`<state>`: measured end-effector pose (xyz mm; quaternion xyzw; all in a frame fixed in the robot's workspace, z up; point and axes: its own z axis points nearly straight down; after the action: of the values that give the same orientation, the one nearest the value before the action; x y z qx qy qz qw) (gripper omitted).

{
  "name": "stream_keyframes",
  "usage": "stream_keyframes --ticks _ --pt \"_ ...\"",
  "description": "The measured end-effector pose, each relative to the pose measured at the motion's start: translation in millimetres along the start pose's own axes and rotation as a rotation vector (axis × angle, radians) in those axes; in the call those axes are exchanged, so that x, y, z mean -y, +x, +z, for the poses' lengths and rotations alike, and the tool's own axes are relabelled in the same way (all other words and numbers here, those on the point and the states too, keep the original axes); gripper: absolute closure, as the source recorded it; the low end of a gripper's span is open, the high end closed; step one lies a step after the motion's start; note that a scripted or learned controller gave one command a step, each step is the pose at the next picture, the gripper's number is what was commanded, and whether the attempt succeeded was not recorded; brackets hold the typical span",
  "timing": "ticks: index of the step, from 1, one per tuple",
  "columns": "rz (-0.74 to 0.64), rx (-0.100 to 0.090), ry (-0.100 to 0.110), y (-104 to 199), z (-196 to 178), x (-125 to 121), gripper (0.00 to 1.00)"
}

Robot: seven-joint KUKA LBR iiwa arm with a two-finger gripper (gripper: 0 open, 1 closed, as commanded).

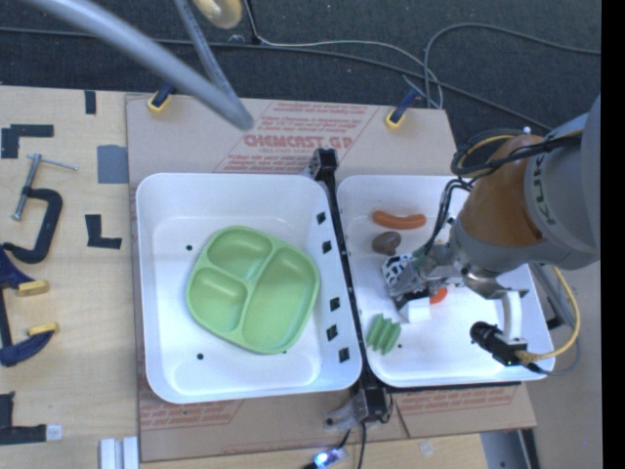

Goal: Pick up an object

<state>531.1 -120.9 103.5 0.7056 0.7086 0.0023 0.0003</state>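
Note:
My gripper [418,283] is low in the right bin [459,367], near its middle. Directly at it lie a black-and-white speckled object [394,271], a small white block [418,312] and a small orange piece [438,296]. A green ridged object [383,334] rests just below-left of the gripper. Farther back lie an orange sausage [398,220] and a brown lump [387,242]. The wrist hides whatever is under the gripper.
A green divided plate [256,287] lies in the left bin [156,262]. A black divider [337,281] runs between the bins. The grey arm with its orange band [500,206] covers the right bin's right side. Clamps [34,225] lie on the bench at far left.

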Motion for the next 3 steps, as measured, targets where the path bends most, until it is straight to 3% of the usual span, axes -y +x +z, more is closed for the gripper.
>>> stream_keyframes --ticks 2,3 --pt "0.003 0.003 0.000 9.8 -109.9 14.3 1.00" --pt "0.003 0.003 0.003 10.1 -125.3 13.8 1.00"
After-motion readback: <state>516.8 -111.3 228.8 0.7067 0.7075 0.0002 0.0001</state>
